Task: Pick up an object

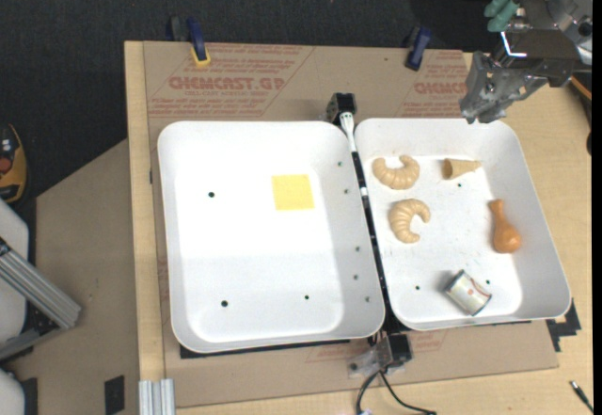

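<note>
Bins sit side by side: left of the hinge (356, 183), a yellow square (293, 193) lies in the left bin (188, 310); right of it, two croissants (397, 172) (410, 218), a wedge (460, 167), a pear-shaped piece (504, 228) and a can (467, 292) await picking. Gripper (485, 108) hovers off the right bin's (546, 295) far rim, carrying nothing; finger state unclear.

Far left board print: "CHEMCAST GP", red, on brown board (235, 74) beyond left bin (179, 215).
Far right board print: same red lettering, cut off, unreadable past "CHEM".
Small print beneath: too fine to read.
</note>
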You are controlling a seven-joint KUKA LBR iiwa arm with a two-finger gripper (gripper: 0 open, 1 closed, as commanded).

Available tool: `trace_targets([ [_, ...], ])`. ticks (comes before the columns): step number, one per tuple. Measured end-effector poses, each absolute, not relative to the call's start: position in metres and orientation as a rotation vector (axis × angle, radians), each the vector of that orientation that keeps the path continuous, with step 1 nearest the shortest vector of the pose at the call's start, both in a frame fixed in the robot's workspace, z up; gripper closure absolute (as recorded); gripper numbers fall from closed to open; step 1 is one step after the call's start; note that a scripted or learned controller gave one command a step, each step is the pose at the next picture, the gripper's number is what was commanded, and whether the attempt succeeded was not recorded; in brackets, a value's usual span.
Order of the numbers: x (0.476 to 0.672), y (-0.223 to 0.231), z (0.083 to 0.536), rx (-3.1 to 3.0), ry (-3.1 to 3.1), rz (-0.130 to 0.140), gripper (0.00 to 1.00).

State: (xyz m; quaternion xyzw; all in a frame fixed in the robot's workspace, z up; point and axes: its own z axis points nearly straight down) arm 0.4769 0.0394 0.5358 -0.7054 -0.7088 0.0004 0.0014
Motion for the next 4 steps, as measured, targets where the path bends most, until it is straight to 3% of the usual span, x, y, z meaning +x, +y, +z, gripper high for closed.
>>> trace_targets([
  [1,0.479,0.038,0.535,-2.219,-2.221,0.003,0.00],
  [2,0.480,0.038,0.546,-2.221,-2.225,-0.002,1.00],
  [3,0.480,0.038,0.546,-2.220,-2.224,-0.001,0.00],
  [4,0.503,0.112,0.409,-2.208,-2.224,0.016,0.00],
])
